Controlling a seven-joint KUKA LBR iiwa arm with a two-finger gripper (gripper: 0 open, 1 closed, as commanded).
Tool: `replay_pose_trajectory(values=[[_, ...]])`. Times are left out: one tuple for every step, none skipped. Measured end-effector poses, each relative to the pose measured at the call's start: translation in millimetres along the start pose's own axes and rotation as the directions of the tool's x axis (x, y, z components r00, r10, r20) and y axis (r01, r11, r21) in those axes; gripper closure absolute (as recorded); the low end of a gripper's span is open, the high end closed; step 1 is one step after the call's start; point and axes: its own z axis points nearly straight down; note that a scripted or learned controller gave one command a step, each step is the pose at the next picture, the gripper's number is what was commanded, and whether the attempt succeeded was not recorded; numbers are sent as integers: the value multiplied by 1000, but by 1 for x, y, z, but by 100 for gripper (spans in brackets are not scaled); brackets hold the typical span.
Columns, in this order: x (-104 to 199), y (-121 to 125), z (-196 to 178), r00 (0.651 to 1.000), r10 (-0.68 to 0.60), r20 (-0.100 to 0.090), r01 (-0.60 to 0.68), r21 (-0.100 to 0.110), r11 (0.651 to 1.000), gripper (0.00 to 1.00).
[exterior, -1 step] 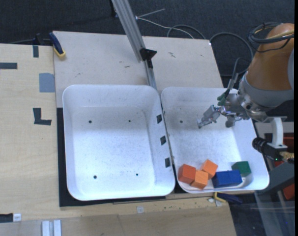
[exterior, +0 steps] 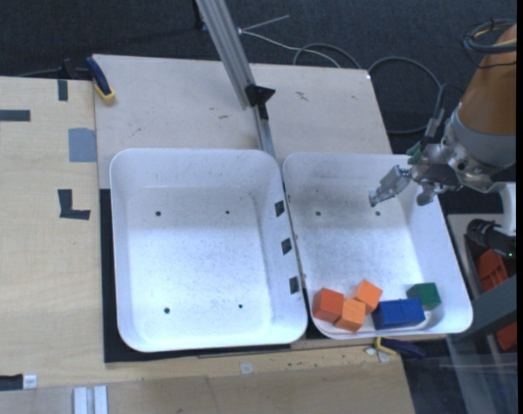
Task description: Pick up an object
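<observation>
The gripper (exterior: 393, 186) hangs above the upper part of the right bin (exterior: 348, 172), reaching in from the right edge; it is well apart from every object, which suggests a pose taken before any descent. Whether it is open or closed cannot be told at this slant; nothing is seen in its grasp.

The candidate objects are crowded into the near corner of the right bin, presumably where the sloped wall lets them settle: an orange block (exterior: 328, 303), a second orange block (exterior: 368, 294) and a third (exterior: 352, 315) touching one another; a blue block (exterior: 398, 313) (the longest of the lot, lying flat) just beside them; a green block (exterior: 425, 295) against the wall behind it.

The left bin (exterior: 123, 231) bears only dark speckling.

The blocks appear plain, matte and square-edged; their tight packing may leave little finger room.
</observation>
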Motion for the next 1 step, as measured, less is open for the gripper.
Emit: replay_pose_trajectory(values=[[-36, 27, -23, 1000, -1, 1, 1, -2, 1000, 0]])
